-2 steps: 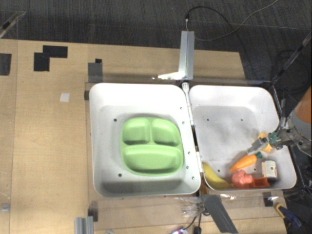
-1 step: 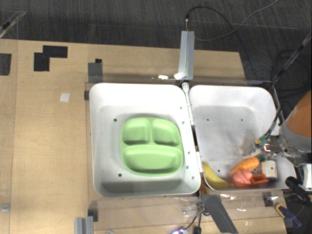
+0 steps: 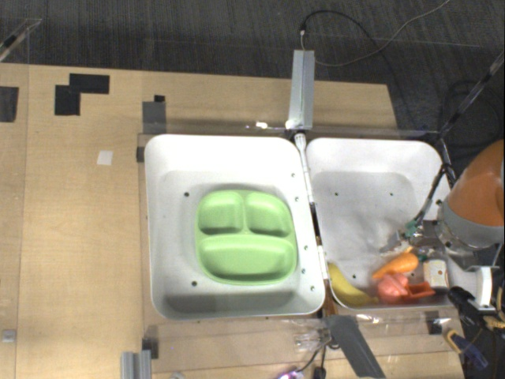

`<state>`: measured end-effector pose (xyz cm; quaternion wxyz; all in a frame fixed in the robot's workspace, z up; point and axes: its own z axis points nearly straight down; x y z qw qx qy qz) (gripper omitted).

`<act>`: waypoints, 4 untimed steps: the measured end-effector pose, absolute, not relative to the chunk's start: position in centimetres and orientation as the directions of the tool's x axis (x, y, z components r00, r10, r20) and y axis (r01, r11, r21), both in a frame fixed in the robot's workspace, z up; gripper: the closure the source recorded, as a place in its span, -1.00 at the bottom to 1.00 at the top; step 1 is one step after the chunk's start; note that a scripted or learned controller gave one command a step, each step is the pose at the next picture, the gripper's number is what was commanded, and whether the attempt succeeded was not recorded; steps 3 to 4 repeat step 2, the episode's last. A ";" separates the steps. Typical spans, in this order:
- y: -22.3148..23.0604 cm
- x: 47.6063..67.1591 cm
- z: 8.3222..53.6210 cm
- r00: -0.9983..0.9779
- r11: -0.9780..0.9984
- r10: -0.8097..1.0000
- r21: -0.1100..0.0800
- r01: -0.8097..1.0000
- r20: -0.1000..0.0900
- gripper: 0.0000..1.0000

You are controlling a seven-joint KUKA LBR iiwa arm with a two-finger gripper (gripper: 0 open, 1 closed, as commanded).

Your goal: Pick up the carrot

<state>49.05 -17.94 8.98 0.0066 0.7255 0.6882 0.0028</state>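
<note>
Nearest the camera, the pale wooden worktop [image 3: 71, 251] carries two shallow white bins side by side, their moulded plastic walls smooth and round-cornered. In the near right corner of the right bin [image 3: 371, 180] lies a cluster of toy food: a curved yellow banana [image 3: 347, 288], a pink rounded piece [image 3: 388, 289], and the orange carrot [image 3: 397, 264], tapered and lying across the others. The end effector [image 3: 422, 247] hangs just beside the carrot's right end; I cannot tell its state. The left bin [image 3: 170, 212] holds a glossy green divided plate [image 3: 245, 235] with three compartments. Beyond the bins, black patches mark the wood, and farther still dark ribbed carpet [image 3: 197, 14] carries a looping black cable [image 3: 371, 38].
</note>
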 end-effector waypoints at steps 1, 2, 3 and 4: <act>-19.8 55.9 8.9 -0.138 0.138 0.990 0.013 0.990 -0.006 -1.00; -20.7 49.9 9.0 -0.466 0.466 0.885 0.011 0.884 -0.011 -1.00; -20.7 49.9 9.0 -0.466 0.466 0.885 0.011 0.884 -0.011 -1.00; -20.7 49.9 9.0 -0.466 0.466 0.885 0.011 0.884 -0.011 -1.00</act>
